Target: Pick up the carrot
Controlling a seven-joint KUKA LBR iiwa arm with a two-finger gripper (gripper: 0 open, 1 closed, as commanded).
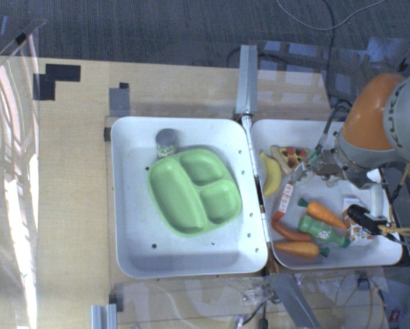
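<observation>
The tool (306,172), its state impossible to tell here, should descend squarely over the short orange plastic carrot (323,213), avoiding the green plastic bottle (321,229) beside it.

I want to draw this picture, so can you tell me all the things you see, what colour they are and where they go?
bins: 2, white, side by side on the bench
plate: 1, green with three sections, in the left bin
can: 1, grey, left bin, at the plate's far edge
banana: 1, yellow, right bin, near the left wall
carrot: 1, orange with a green end, middle of the right bin
bottle: 1, green, right bin, just in front of the carrot
long orange-red toys: 2, right bin, near edge
cable: 1, black, on the floor behind the bench
arm: 1, grey and orange, over the right bin
hand: 1, dark, above the right bin's far part
</observation>
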